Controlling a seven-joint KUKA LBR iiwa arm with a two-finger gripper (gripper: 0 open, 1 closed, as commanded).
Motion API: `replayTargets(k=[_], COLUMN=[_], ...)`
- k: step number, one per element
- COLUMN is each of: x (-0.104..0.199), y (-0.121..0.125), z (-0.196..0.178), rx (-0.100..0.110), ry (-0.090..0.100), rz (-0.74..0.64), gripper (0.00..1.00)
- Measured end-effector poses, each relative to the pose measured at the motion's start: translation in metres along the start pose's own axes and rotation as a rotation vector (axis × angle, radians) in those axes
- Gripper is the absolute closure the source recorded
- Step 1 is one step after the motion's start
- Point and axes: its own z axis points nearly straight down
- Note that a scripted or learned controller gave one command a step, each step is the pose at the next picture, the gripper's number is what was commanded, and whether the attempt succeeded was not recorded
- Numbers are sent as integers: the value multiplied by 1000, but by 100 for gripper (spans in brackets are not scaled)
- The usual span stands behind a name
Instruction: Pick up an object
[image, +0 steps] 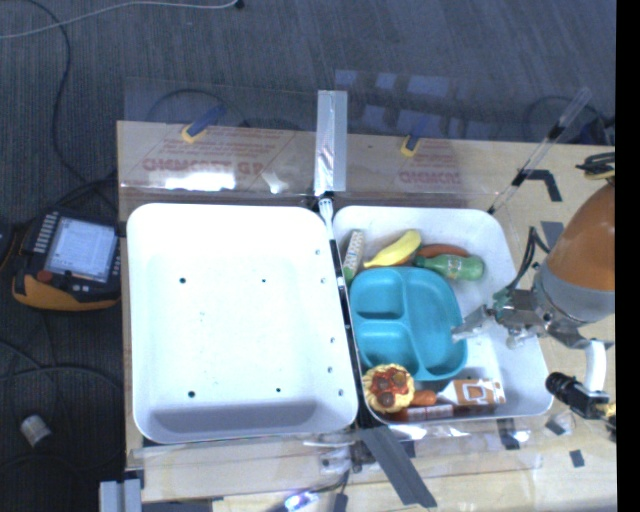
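Hand (478, 322) by blue tray (405, 320) — right bin (500, 240)

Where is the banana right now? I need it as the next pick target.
The banana lies in the right bin, near its far-left corner, touching the blue tray's far edge, left of the green bottle.

Dark grey carpet floor (200, 50), trailing cables (40, 40), wooden bench (480, 160), handheld control pendant (70, 260) at left.

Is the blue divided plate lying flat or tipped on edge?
Flat: the blue divided plate rests face up in the right bin, its compartments open to the camera.
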Motion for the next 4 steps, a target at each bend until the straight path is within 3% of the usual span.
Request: replayTargets(k=[1,2,3,4], x=[1,1,3,5], y=[0,0,1,49], z=[-8,-8,-17,32], rx=[1,1,3,-6], ry=[1,1,2,-4], rz=[-2,-2,-4,70], gripper=[100,0,100,100])
